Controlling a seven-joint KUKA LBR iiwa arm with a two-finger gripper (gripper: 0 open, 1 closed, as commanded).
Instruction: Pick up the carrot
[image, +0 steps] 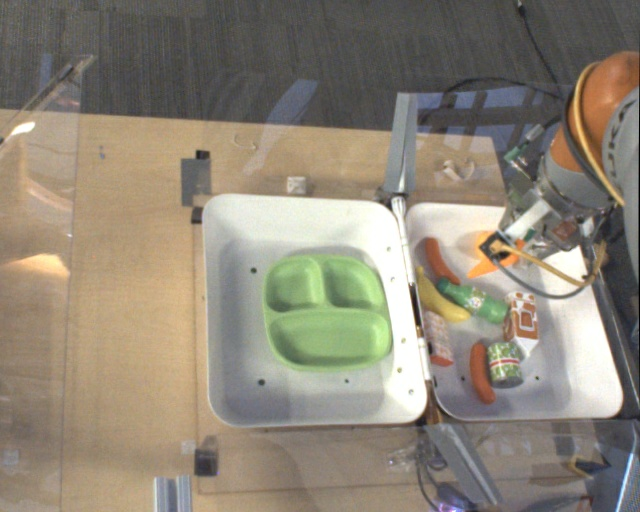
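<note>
Carrot (487, 262), near the right bin's (600, 400) far edge beneath the gripper (510, 238), looks light, stiff and smooth, best pinched across its thick middle.

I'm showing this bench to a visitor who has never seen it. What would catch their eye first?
Probably the bright green divided plate, alone in the middle of the left bin. Next, the cluster of toy food in the right bin, with the orange carrot near its far edge. The gripper sits right at the carrot, below the arm's orange band.
</note>
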